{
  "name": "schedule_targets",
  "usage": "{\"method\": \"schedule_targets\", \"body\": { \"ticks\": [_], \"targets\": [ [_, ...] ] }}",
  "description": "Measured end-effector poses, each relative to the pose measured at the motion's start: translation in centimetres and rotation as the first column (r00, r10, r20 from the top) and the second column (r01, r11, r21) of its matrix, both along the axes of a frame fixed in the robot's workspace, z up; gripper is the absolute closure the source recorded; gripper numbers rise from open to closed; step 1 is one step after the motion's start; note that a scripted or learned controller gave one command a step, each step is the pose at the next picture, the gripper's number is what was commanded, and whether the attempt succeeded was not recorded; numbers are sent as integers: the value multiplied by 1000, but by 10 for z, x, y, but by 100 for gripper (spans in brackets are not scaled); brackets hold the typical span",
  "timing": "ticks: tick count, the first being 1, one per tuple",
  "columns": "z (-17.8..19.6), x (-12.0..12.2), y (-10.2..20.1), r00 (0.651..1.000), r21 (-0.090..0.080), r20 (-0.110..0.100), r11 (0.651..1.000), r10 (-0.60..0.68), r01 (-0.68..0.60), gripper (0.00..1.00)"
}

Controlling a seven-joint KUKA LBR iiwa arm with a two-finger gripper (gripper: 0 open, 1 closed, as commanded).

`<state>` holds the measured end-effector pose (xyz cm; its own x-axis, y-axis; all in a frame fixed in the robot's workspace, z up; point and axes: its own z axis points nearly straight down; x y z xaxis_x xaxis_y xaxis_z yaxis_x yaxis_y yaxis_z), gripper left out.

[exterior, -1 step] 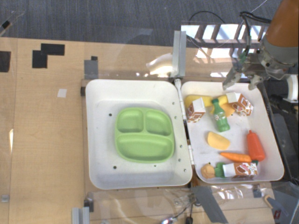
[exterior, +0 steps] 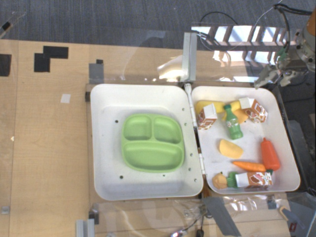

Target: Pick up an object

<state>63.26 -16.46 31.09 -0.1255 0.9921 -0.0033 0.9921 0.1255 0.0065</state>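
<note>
The right bin (exterior: 289,154) holds several toy foods. At its back are a small brown-and-white carton (exterior: 207,116), an upright green bottle (exterior: 233,122) and a second carton (exterior: 254,110). A yellow wedge (exterior: 230,148) lies in the middle, with a red bottle (exterior: 269,153) to its right. An orange carrot (exterior: 249,166) and a bottle lying on its side (exterior: 249,179) are at the front. My gripper (exterior: 276,75) hangs at the bin's far right corner, above the rim and apart from every object.
The left bin (exterior: 106,132) carries a green divided plate (exterior: 152,143) in its middle. A metal post (exterior: 189,58) rises behind the seam between the bins. Cables and a metal rack (exterior: 242,36) sit behind the right bin.
</note>
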Motion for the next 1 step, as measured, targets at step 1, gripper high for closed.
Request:
{"method": "schedule_targets", "body": {
  "ticks": [1],
  "targets": [
    [13,2,1,1000,-2,7,1000,5,-5,100]
  ]
}}
